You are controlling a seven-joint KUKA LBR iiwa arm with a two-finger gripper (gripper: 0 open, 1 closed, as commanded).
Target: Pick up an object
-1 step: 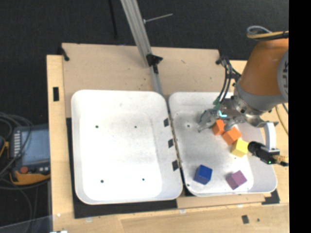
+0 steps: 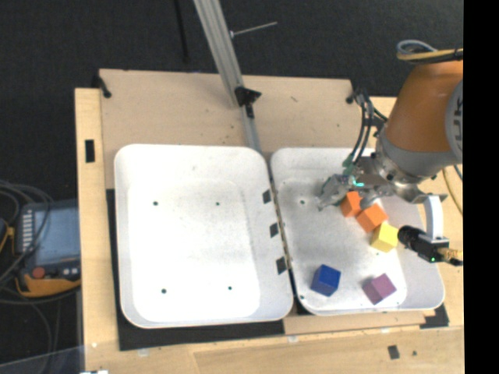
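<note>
My gripper [image 2: 334, 191] hangs low over the upper middle of the right bin [image 2: 308, 170], at the end of the grey arm with its orange band. Just to its right an orange block [image 2: 352, 203] lies touching or nearly touching it; whether the block is held I cannot tell. A second orange block [image 2: 372, 216] sits beside the first, and a yellow block [image 2: 383, 238] lies just below that. Toward the bin's front edge rest a blue cube [image 2: 326, 280] and a purple cube [image 2: 379, 287].
The left bin [image 2: 132, 232] lies beside the right one, with a row of black clips along their shared edge. A slanted metal pole [image 2: 222, 45] rises behind the bins. A black cable end [image 2: 421, 244] with a green light hangs near the yellow block.
</note>
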